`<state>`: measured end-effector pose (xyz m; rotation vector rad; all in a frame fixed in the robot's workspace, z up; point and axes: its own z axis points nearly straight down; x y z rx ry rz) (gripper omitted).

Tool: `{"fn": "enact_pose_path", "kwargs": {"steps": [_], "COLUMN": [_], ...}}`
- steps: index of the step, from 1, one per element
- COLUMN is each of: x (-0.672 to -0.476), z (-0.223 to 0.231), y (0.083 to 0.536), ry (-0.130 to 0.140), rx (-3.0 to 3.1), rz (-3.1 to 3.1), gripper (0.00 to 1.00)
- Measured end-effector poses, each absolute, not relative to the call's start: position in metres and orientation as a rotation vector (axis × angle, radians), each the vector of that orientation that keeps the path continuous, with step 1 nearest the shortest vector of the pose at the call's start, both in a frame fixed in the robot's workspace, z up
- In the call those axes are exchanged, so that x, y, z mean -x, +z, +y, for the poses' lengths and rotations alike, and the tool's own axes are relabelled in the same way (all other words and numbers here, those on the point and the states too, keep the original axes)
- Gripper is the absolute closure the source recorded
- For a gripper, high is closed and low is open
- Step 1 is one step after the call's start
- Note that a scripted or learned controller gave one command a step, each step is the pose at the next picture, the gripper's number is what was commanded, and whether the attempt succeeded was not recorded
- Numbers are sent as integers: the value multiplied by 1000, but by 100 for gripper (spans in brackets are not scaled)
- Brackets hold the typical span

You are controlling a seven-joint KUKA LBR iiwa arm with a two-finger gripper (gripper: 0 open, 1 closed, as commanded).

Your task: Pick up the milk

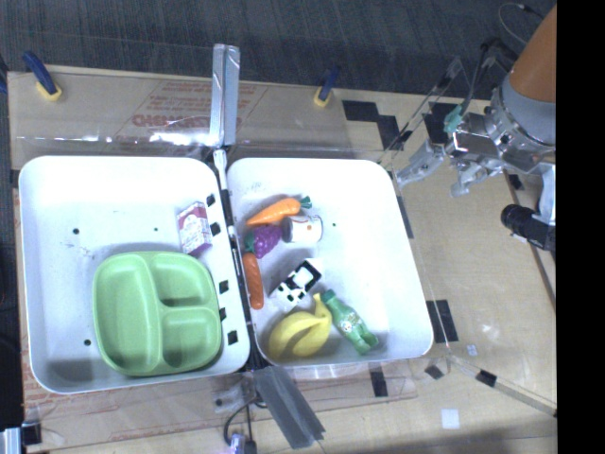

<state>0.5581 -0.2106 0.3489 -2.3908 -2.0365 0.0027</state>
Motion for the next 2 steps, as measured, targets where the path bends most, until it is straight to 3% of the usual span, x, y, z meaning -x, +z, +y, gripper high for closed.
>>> {"fn": "enact_pose_path", "kwargs": {"steps": [1, 2], "x": [-535, -532], "z": [-202, -111], "y": [274, 175], "ry": [5, 4], "rx": [2506, 2125], "rz": [-1888, -2308], "gripper": [0, 0]}}
